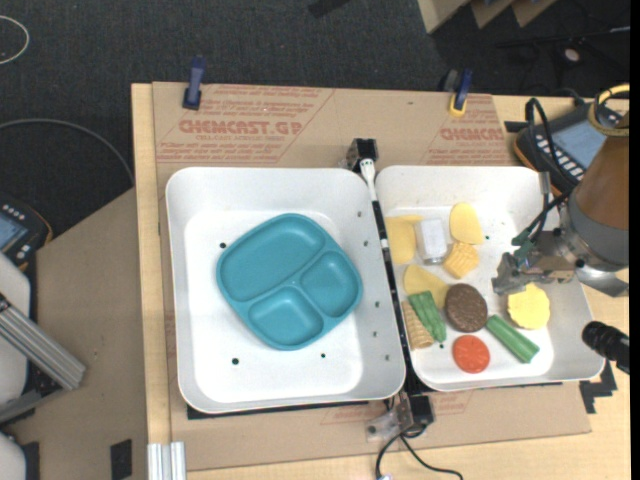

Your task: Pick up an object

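Observation:
The right bin holds several toy foods: a yellow piece, a small grey-white block, a pale yellow slab, a corn-like yellow piece, a brown round patty, a red tomato, a green bean-like piece, another green piece and a yellow round piece. My gripper hangs low over the bin's right part, just above the yellow round piece. Nothing shows between its fingers.
The left bin carries a blue three-compartment plate. A black divider bar runs between the bins. The arm's grey and orange body covers the right bin's far right side. Cables and a device lie at the upper right.

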Action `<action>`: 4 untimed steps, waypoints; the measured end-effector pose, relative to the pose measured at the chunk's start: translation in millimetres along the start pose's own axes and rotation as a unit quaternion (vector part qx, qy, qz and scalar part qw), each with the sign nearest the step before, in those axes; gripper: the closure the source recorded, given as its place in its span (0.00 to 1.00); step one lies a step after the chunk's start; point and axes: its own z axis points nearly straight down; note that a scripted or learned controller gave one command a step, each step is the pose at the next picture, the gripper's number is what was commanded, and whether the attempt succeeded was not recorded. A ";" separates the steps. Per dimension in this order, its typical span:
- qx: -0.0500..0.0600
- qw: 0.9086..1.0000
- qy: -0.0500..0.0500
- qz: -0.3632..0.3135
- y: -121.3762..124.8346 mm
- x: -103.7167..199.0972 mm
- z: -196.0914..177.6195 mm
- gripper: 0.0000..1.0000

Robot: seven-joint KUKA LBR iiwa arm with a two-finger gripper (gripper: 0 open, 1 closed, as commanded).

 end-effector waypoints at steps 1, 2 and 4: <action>-0.004 1.000 -0.002 0.000 54.8 53.0 43.4 1.00; 0.001 1.000 0.000 -0.001 -0.6 118.1 42.7 1.00; -0.011 1.000 0.001 -0.002 1.8 249.7 -263.6 1.00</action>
